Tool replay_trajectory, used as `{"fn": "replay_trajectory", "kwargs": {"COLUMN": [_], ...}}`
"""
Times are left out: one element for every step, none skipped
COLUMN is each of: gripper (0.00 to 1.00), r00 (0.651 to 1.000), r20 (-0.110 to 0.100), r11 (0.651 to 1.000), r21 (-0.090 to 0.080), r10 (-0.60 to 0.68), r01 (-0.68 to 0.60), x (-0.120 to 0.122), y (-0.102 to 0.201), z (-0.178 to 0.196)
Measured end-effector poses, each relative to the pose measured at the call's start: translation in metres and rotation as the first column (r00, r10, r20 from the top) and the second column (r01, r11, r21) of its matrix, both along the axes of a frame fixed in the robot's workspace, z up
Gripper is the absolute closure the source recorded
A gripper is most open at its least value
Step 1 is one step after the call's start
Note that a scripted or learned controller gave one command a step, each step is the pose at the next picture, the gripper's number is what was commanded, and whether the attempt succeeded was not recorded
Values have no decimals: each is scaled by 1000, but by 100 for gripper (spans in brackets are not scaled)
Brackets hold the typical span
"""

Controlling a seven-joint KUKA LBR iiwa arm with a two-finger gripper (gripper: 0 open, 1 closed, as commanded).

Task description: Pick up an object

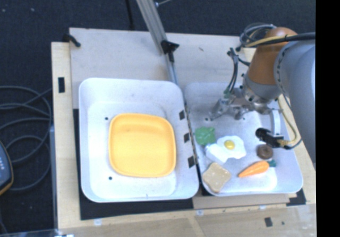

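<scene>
Toy foods lie along the near side of the right bin. There is a green leaf, a fried egg, a slice of bread, an orange carrot and a small brown round piece. My gripper hangs over the far half of this bin, above bare floor. It is beyond the leaf and the egg and apart from both. I see nothing in it.
The left bin holds a yellow square plate. A metal pole slants in from the top to the bins' back edge. Black cables loop off the bench at the left.
</scene>
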State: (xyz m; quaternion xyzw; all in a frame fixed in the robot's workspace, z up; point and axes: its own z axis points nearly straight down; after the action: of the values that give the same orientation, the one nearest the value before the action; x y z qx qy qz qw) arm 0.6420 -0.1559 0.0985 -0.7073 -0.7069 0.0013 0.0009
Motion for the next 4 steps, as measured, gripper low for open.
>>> {"fn": "replay_trajectory", "kwargs": {"gripper": [100, 100, 100, 100], "r00": [1000, 1000, 1000, 1000], "r20": [5, 8, 8, 9], "r11": [1000, 1000, 1000, 1000], "r21": [0, 0, 0, 0], "r10": [0, 0, 0, 1], "r01": [0, 0, 0, -1], "x": [1, -4, 2, 7], "y": [0, -6, -7, -1], "z": [13, 61, 105, 166]}}
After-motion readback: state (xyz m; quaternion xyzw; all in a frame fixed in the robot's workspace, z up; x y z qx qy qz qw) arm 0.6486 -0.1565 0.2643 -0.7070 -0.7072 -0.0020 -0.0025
